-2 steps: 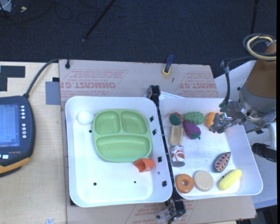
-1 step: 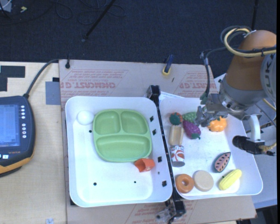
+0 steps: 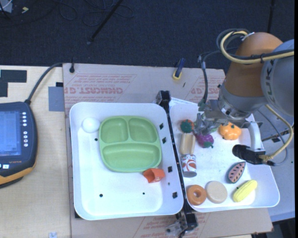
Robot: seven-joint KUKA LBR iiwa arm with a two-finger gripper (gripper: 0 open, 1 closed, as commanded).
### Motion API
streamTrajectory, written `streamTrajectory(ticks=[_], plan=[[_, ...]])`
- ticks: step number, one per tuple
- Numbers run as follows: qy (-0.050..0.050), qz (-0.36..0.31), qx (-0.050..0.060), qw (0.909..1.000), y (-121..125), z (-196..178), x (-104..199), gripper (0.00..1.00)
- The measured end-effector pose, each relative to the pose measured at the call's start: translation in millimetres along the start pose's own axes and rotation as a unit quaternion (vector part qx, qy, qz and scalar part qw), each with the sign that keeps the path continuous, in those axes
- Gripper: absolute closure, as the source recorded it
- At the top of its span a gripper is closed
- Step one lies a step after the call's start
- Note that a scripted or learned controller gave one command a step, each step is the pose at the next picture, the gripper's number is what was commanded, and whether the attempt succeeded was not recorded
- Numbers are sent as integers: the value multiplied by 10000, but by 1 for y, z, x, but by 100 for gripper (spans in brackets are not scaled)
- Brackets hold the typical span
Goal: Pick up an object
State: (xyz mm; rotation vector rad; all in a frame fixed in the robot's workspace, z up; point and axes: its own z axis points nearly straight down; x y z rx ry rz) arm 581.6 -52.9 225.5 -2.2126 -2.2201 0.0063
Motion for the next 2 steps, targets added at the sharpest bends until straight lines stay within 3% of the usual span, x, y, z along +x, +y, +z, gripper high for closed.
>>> streamTrajectory(ticks=[2], plan=[[-11,12,-8,10000,1,10,-12,100]])
